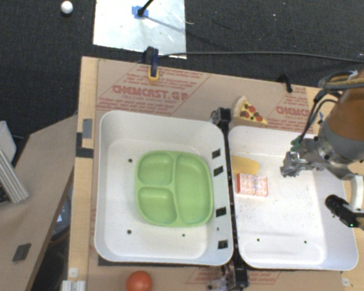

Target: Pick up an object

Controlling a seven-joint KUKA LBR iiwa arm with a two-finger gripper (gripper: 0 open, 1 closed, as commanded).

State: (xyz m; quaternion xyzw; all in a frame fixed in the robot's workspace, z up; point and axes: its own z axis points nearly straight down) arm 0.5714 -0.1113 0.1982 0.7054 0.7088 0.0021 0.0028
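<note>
Two white bins sit side by side, the left bin and the right bin, their inner rims touching along a line of black clips; the gripper hangs over the upper middle of the right bin, near its far rim, and whether it is open or closed I cannot tell; bare floor lies below and to its right; one pink wafer block and one yellow piece lie just beside each other by that bin's left wall, apart from the gripper; one green tray fills the left bin's middle; one pizza slice and one orange ball lie outside.
</note>
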